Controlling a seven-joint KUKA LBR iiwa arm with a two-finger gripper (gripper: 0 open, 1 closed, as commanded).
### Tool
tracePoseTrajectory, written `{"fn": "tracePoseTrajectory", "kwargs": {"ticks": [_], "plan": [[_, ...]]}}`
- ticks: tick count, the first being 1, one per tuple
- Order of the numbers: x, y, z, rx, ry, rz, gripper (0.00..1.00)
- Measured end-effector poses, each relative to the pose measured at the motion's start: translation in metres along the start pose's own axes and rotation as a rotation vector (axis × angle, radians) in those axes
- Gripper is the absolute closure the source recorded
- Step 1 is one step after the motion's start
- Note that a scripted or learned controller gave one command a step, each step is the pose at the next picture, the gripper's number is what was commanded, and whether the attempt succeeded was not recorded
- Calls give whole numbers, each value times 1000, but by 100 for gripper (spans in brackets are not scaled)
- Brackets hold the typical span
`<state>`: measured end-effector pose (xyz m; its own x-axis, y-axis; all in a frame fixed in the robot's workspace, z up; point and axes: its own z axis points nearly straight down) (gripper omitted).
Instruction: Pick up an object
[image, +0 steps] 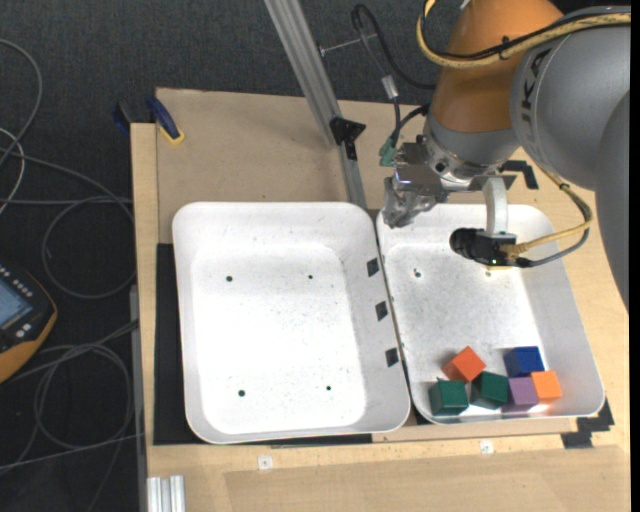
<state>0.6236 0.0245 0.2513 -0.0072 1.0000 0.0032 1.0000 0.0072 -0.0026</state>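
Several small blocks lie clustered in the near corner of the right bin (560, 300): an orange block (466, 363), a dark green block (492, 386), a second green block (450, 397), a blue block (523, 360), a purple block (522, 392) and another orange block (546, 385). My gripper (401, 212) hangs over the far left corner of the right bin, close to the divide between the bins and well away from the blocks. Nothing shows beneath it.
The left bin (190, 300) stands beside the right one, with black clips (381, 310) along the shared edge. A slanted metal rail (320, 90) rises behind the bins. Cables and a black part (472, 243) hang off the wrist over the right bin.
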Motion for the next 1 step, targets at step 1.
{"fn": "tracePoseTrajectory", "kwargs": {"ticks": [1], "plan": [[61,-9,8,1,0,-1,100]]}}
